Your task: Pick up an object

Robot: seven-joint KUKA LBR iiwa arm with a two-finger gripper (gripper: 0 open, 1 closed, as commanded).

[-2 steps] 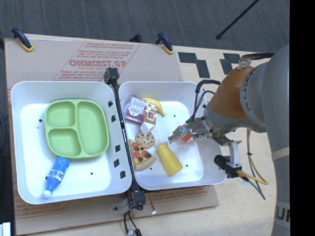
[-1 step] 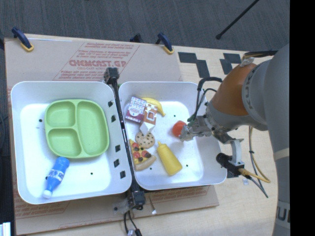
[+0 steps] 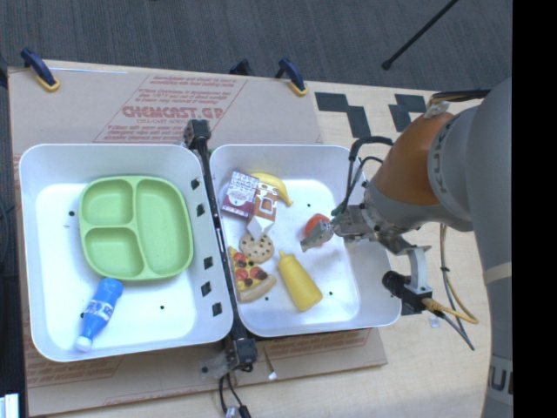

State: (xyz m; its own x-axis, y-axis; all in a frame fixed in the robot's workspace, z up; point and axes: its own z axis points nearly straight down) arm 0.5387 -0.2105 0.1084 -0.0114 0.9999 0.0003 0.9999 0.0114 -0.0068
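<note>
Gripper point(image 3: 317, 234) low over right bin point(image 3: 348, 312), fingers closed on small red object point(image 3: 312, 225).

Red item at centre-right of frame, w/ yellow mustard bottle point(image 3: 298, 282) just below-left; pizza slice point(image 3: 250, 279), cookie point(image 3: 256, 248), banana point(image 3: 271, 185) further left. Left bin point(image 3: 35, 259): green divided plate point(image 3: 137, 227), blue bottle point(image 3: 98, 311) lower left.

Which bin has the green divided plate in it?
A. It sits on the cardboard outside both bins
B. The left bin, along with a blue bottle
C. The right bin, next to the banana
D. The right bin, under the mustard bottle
B: the green divided plate lies in the left bin, with the blue bottle just below it.
</note>
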